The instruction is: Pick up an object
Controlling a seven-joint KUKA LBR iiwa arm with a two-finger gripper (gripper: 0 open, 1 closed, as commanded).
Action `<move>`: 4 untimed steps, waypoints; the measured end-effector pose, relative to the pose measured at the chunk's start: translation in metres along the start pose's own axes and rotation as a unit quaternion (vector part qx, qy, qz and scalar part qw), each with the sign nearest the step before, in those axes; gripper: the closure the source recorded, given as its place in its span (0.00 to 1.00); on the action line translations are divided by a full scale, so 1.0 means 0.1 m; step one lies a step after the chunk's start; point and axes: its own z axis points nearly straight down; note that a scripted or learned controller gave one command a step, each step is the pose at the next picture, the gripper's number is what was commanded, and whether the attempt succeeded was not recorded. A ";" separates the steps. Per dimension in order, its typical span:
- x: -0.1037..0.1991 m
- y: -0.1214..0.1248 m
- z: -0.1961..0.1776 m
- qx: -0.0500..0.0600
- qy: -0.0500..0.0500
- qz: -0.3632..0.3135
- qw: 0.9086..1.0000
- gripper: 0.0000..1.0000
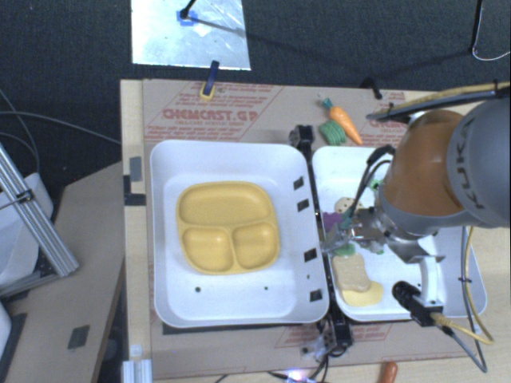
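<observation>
Objects for picking lie in the right bin (335, 159), close to its left wall: a pale, flat, bread-like piece (352, 275), a yellow flat piece (363, 295) just below it and touching it, and a small green thing (345, 250) above them. The gripper (351, 231) hangs low over this same corner, at the end of the arm (435, 174) that comes in from the right. How it stands cannot be told, because the wrist body hides it, and I see nothing that is clearly held. The pale piece lies just below the gripper in the view, towards the near edge of the bench, and its long axis runs roughly along the bin wall. By my judgement, the coming move needs a short shift towards that near side and a grasp across the narrow width. The left bin (164, 238) bears a yellow divided tray (227, 226). A toy carrot (345, 122) lies on the board behind the bins.
</observation>
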 end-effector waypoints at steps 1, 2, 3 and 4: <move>0.05 0.02 -0.12 -0.003 0.001 -0.004 1.000 1.00; 0.61 0.01 -1.18 -0.007 0.003 -0.009 1.000 1.00; 0.20 0.01 -2.64 -0.011 0.001 -0.004 1.000 1.00; 0.29 -0.02 0.07 0.006 0.001 -0.003 1.000 1.00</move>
